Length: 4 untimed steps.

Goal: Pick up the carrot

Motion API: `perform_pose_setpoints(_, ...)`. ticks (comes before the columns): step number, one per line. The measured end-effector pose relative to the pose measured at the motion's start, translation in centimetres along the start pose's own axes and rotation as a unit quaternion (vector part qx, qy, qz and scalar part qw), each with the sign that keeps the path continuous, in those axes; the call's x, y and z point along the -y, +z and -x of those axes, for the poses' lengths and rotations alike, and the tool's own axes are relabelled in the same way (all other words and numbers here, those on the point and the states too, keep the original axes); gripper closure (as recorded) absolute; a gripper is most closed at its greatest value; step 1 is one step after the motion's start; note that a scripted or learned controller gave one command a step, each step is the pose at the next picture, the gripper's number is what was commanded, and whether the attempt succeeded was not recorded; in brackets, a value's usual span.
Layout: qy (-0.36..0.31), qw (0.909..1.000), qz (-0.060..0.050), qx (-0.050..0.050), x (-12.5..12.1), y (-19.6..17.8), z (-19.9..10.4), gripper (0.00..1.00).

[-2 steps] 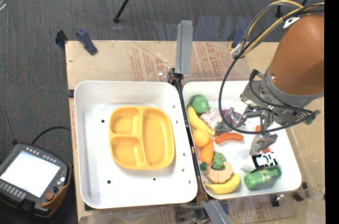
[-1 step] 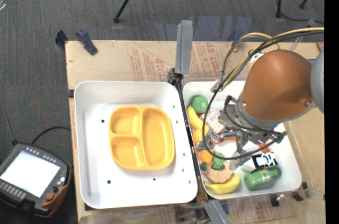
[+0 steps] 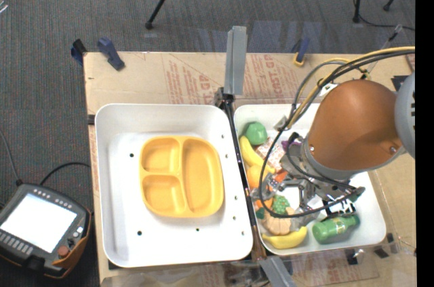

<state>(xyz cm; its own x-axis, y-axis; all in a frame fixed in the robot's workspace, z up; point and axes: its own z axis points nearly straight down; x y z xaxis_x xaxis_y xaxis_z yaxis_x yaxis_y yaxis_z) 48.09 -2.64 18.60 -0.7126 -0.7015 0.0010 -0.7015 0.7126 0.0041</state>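
Arm (image 3: 356, 126) over right bin (image 3: 376, 224), cardboard lettering unreadable

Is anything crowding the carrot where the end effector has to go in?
Yes. The carrot lies in the right bin amid other toys: a banana on its left, a strawberry below. The arm's wrist covers the end effector.

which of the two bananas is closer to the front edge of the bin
The banana at the right bin's front edge, left of the green bottle; the other banana lies along the left wall, farther back.
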Motion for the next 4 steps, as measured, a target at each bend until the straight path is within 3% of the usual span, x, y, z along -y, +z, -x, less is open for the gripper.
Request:
perform_pose_setpoints(1,-0.060,0.9982,-0.006,0.006,7.0,9.3,-1.6,0.00)
perform_pose_setpoints(2,0.135,0.9908,-0.002,0.002,9.1,6.4,0.6,0.00)
perform_pose_setpoints(3,0.204,0.9789,-0.001,0.001,8.4,9.9,0.9,0.00)
perform_pose_setpoints(4,0.201,0.9796,-0.001,0.003,8.2,8.9,1.1,1.00)
